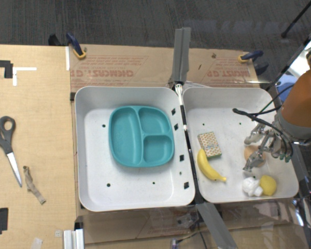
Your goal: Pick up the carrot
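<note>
Gripper (258,148): you see it low in the right bin (223,95); jaw state cannot be told.
Carrot (249,152): possibly the orange patch just beside the gripper, partly hidden.
Neighbours: banana (209,166), lemon (268,185).

One fixed camera looks down from above the counter (31,113) at a slant. It stands far enough to take in both white bins, the left bin (88,191) and the right bin (217,102), and some dark floor (119,9) behind.
</note>
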